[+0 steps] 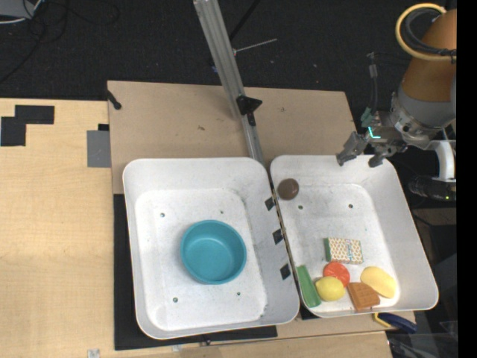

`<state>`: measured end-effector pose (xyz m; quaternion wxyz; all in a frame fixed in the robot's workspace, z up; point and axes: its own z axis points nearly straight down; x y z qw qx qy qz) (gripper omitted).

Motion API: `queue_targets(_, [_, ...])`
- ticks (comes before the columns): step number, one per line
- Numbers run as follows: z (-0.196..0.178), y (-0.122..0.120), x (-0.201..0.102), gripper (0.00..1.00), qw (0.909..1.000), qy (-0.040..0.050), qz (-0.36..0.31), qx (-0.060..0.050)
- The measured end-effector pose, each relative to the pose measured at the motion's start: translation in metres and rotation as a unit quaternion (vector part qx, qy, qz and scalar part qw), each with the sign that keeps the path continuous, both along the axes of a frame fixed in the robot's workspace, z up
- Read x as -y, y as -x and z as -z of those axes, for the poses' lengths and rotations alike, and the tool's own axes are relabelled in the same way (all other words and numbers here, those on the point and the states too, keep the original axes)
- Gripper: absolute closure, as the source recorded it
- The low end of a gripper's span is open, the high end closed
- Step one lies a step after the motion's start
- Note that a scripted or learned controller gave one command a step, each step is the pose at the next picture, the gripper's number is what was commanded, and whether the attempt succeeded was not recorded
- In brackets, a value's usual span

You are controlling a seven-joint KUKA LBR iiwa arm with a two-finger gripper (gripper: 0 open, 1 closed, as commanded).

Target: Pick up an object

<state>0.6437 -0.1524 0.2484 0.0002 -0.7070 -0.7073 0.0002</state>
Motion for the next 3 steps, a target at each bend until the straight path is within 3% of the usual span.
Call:
queue_targets(1, [0.000, 0.000, 0.000, 0.00, 1.0000, 0.0000, 0.000, 0.000])
queue_targets(3, [0.100, -0.002, -0.008, 0.00, 1.0000, -0.0004, 0.000, -0.002])
